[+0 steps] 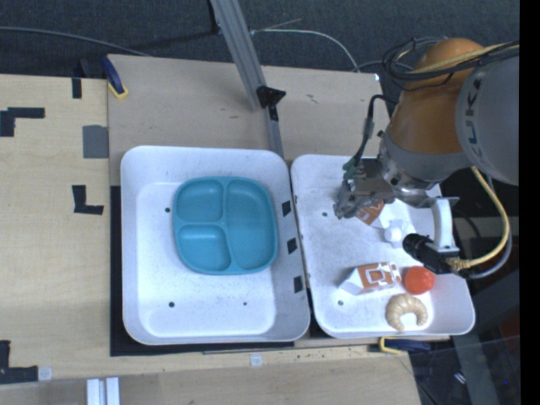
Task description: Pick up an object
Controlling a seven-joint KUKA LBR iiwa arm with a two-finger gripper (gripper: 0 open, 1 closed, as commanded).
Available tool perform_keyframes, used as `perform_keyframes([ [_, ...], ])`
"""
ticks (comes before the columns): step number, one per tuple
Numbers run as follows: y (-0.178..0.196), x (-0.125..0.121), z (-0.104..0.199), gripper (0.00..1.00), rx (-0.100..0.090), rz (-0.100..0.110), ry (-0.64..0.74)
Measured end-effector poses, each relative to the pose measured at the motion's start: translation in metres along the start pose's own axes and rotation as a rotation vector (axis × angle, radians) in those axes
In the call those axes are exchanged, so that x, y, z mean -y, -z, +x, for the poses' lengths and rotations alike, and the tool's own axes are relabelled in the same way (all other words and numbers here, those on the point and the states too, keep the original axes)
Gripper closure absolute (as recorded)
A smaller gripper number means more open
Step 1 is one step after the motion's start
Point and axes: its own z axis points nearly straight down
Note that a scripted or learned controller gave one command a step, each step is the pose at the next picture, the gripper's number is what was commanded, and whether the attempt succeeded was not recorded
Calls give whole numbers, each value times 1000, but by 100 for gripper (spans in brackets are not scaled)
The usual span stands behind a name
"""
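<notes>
My gripper (348, 199) hangs low over the upper middle of the right bin (329, 251), under the grey arm with its orange band (430, 99). A small brown-orange item (369, 213) lies right beside the gripper on its right; whether it is held I cannot tell. A white item (394, 228) lies just past it. Near the bin's front right corner are a white and orange carton (372, 278), a red tomato-like ball (419, 279) and a tan croissant (407, 310).
The left bin (143, 251) holds a teal divided plate (225, 224). A grey metal post (245, 53) slants down to the gap between the bins. Cables (485, 251) loop at the right bin's right side. The right bin's left half is bare floor.
</notes>
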Motion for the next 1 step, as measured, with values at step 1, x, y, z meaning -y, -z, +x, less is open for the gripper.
perform_keyframes([
  [1, -2, -15, 60, 100, 0, 0, 1],
])
